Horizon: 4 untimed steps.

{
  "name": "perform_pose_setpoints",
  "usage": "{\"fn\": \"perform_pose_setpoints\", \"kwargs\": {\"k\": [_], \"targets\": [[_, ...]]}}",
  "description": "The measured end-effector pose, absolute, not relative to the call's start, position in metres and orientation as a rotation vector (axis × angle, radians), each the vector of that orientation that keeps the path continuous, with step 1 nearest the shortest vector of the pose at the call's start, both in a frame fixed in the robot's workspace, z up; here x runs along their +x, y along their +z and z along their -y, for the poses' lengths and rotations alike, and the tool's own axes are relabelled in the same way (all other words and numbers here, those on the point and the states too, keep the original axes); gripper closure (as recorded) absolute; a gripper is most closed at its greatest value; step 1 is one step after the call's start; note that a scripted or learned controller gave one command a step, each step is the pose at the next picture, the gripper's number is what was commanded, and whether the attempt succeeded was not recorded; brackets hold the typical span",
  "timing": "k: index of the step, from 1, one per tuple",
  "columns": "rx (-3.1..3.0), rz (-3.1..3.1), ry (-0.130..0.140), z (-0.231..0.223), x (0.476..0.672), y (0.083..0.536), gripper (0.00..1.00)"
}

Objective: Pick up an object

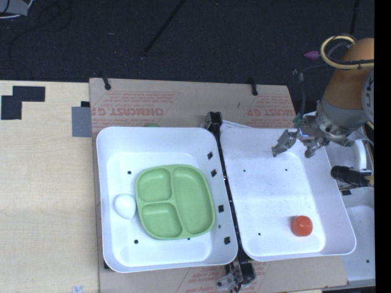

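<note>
Two shallow white bins are being shown side by side on the table (49, 182); the left bin (116, 145) is holding a green divided plate (175, 201) and a small white ball (125, 206), the ball lying just beside the plate's left edge; the right bin (263, 163) is holding a small orange-red object (302, 226) near its front right corner. The gripper (295, 145) is being held over the far right part of the right bin, well apart from the orange-red object and from everything in the left bin; its jaws are being kept apart, and nothing is being carried between them. By this showing, the task is being judged as barely begun: no object is being touched or lifted; what is being left is the approach to a chosen object, probably the nearer orange-red one, then the closing and the lift.
</note>
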<state>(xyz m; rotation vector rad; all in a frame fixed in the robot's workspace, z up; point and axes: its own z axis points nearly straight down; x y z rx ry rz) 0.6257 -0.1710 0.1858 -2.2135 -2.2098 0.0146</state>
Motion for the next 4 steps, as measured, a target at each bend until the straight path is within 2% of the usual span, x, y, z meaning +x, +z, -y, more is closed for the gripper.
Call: {"fn": "perform_pose_setpoints", "kwargs": {"k": [1, 3, 4], "targets": [[-2.220, 2.220, 0.002, 0.171, 0.629, 0.195, 0.00], [-2.216, 2.219, 0.006, 0.168, 0.630, 0.091, 0.00], [-2.217, 2.222, 0.002, 0.168, 0.631, 0.105, 1.00]]}}
